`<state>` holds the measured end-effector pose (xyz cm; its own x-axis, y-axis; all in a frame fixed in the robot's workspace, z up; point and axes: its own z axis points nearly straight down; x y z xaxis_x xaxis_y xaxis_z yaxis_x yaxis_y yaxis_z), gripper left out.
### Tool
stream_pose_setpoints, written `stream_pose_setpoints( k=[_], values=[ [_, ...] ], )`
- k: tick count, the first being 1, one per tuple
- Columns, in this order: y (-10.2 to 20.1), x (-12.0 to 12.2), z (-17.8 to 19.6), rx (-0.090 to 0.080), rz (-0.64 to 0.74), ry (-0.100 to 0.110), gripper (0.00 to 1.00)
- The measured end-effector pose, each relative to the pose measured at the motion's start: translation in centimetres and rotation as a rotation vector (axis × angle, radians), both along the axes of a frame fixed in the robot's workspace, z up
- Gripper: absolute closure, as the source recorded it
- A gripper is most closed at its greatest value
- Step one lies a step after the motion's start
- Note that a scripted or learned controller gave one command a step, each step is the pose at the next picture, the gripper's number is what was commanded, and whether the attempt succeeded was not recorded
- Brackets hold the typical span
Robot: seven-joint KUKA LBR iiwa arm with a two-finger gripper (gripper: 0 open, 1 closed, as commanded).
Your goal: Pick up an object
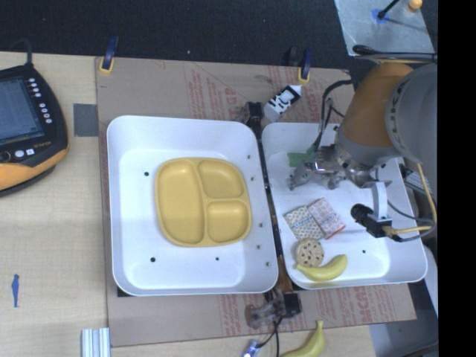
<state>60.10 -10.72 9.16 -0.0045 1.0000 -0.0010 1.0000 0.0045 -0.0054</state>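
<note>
I count two white bins: the left bin [126, 199] carries one yellow divided plate [202, 201] at its middle, and the right bin [401, 270] holds the loose items. Along its near edge lies one banana [324, 269], with one round cookie [309, 252] touching it from behind, and just beyond those two small patterned packets [315, 218] side by side. Something green [300, 158] sits near the far left corner, possibly a scrap; I can't make it out. My gripper [311, 171] hangs low beside it, with the arm [394, 117] covering the bin's far right corner. A second banana [311, 342] lies outside, past the near edge.
</note>
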Motion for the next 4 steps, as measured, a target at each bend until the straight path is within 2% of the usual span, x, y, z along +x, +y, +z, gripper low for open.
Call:
stream_pose_setpoints(
  k=[1,2,3,4],
  values=[
    [-1.4,5.5,0.0,0.001,0.0,-0.003,0.0],
    [-4.8,5.5,0.1,0.001,-0.002,-0.005,0.0],
    [-3.2,-1.7,0.0,0.0,0.0,0.0,0.0],
    [-1.1,-4.9,0.0,0.001,0.0,-0.001,0.0]
  ],
)
